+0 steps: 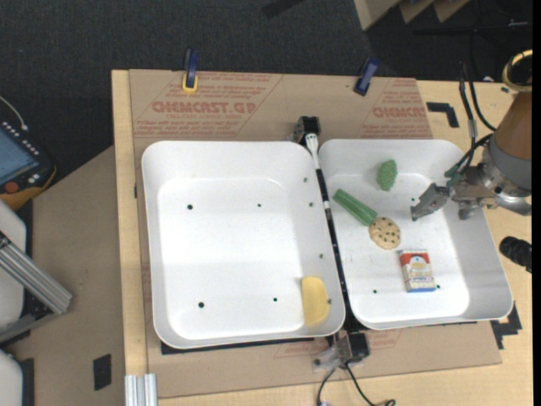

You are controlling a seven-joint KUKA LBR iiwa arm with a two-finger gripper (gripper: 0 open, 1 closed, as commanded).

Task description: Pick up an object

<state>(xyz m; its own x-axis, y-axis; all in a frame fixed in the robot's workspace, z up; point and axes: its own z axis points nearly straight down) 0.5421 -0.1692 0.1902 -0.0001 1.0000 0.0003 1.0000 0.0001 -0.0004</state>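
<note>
The grey two-finger gripper (429, 203) hangs with jaws spread and holding nothing; the round tan speckled cookie (385, 232) lies at its eight o'clock, apart.

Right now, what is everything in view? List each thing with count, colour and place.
bins: 2, white, side by side on the bench; left bin, right bin
yellow piece: 1, pale yellow, left bin, near right corner
green lump: 1, green, right bin, far middle
green stick: 1, green, right bin, by the left wall
spotted cookie: 1, tan with dark spots, right bin, at the stick's near end
small box: 1, red and white, right bin, near middle
clamps: 2, blue, bench's far edge
arm: 1, grey with orange band, right side
gripper: 1, grey, over right bin
</note>
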